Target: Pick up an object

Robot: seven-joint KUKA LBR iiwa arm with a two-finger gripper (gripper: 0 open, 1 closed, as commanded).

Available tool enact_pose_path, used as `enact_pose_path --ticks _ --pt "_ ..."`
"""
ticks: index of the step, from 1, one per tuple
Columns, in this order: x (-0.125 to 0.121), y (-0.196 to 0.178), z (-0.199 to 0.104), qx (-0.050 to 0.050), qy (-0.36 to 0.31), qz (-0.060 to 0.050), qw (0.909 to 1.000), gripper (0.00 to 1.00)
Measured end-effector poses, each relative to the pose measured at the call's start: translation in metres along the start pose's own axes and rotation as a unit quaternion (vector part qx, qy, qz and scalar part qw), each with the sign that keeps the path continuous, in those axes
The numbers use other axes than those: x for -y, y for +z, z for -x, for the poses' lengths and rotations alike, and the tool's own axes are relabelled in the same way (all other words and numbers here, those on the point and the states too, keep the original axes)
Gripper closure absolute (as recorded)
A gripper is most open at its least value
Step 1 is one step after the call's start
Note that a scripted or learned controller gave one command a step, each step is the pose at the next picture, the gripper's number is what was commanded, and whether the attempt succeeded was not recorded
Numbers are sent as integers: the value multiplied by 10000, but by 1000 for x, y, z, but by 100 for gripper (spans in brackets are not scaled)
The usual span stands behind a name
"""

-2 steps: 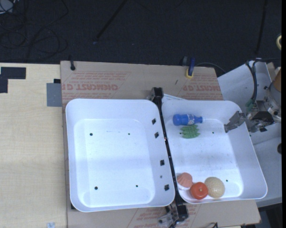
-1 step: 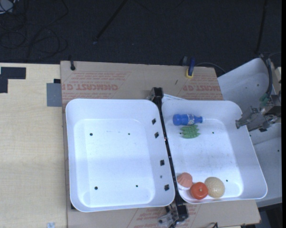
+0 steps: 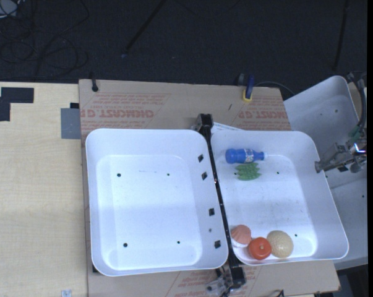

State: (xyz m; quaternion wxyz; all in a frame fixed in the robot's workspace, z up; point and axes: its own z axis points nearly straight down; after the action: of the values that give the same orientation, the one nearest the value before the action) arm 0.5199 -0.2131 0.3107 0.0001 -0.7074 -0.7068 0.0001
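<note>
Gripper (image 3: 353,150) at right edge, beyond right bin (image 3: 325,193); jaw state cannot tell. Blue bottle (image 3: 244,156) at far side of right bin, lying left of gripper, long axis left-right. Green piece (image 3: 248,172) just beside, nearer.

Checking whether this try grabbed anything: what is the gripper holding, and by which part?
Nothing visibly. The gripper sits at the right bin's edge; the blue bottle lies in it.

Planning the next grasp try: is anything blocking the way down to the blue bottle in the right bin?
Nothing visible covers the blue bottle; it lies open from above. A green item lies right beside it, on the side toward the camera, and could crowd the fingers.
</note>
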Motion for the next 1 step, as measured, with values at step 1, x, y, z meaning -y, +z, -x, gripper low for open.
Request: enact_pose_path --ticks 1 --pt "30 -30 1 4 5 8 10000 0"
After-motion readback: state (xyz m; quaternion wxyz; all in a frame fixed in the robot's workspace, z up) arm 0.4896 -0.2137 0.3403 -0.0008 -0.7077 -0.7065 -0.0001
